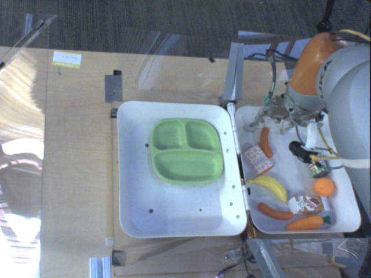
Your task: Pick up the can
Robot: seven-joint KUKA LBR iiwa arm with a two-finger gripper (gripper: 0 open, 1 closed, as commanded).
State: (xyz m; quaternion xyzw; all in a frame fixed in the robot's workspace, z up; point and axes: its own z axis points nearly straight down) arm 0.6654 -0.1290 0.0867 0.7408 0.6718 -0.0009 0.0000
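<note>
A small can [307, 203] with a white and red label lies on its side near the front of the right bin [348, 213], between an orange [324, 186] and a carrot [305, 223]. The gripper [272, 119] hangs over the far left part of that bin, just above the top end of an upright sausage [265, 142]. It is well away from the can, and nothing shows held in it. The grey arm with its orange band [307, 62] comes in from the right and covers the bin's far right corner.
The right bin also holds a red and white packet [258, 159], a banana [270, 185], a second sausage [275, 211] and a small dark item [317, 168]. A green divided plate [186, 151] lies in the left bin [133, 213].
</note>
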